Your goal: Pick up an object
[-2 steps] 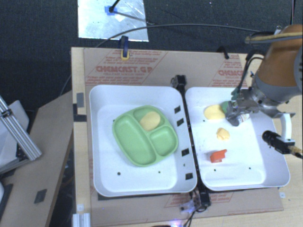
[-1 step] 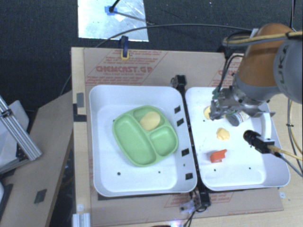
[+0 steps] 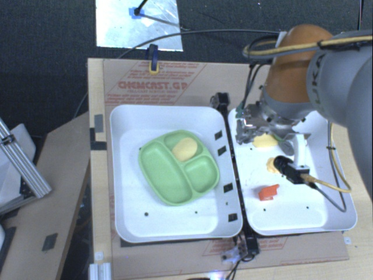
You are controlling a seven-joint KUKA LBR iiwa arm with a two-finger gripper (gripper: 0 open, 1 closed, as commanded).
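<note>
The gripper [image 3: 252, 130] hung low over the right bin [image 3: 315, 214], just beside a pale yellow piece [image 3: 265, 140]. Whether it was spread or pinching, I couldn't tell from here. To do this well, I judged it should centre over 1 piece and drop straight. The piece looked small, soft-edged and flat. An orange piece [image 3: 268, 192] lay nearer the front.

Robotics lab, grey robot arm [image 3: 344, 74], two white bins [image 3: 125, 214] on a cardboard-covered bench [image 3: 157, 80], loose cables [image 3: 329, 185]
</note>
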